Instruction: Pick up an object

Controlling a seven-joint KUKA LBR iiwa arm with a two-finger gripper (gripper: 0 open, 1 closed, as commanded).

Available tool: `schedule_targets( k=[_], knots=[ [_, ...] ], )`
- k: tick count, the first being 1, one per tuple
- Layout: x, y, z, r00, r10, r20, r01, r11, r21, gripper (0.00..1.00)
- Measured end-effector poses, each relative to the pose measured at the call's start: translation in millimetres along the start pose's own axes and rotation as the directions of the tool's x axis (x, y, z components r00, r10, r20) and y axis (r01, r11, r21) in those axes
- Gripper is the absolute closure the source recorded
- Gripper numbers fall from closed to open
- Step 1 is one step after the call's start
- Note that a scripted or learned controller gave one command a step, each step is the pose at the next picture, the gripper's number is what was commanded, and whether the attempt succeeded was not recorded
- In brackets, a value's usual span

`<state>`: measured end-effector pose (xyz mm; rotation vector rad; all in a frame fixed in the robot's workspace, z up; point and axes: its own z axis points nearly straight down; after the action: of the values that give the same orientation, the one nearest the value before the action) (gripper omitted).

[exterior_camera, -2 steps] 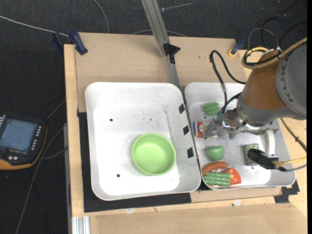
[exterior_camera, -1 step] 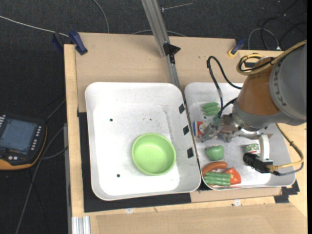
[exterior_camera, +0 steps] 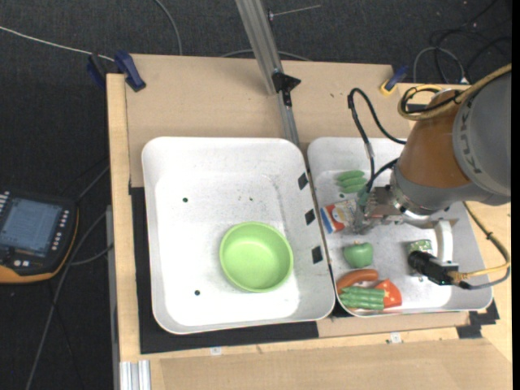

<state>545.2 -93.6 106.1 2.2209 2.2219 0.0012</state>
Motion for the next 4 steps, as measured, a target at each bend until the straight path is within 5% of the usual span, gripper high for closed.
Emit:
schedule_targets(
  k=[3, 4],
  knots=[
    [-6.3, 16.8, -165.5, 1.0, 0.0, 0.001, 0.0, 1.0, -0.004, 1.0],
    [32.8, 42.7, -156.9, 1.0, -0.002, 0.0, 0.002, 1.0, 0.0, 1.0]
  ],
)
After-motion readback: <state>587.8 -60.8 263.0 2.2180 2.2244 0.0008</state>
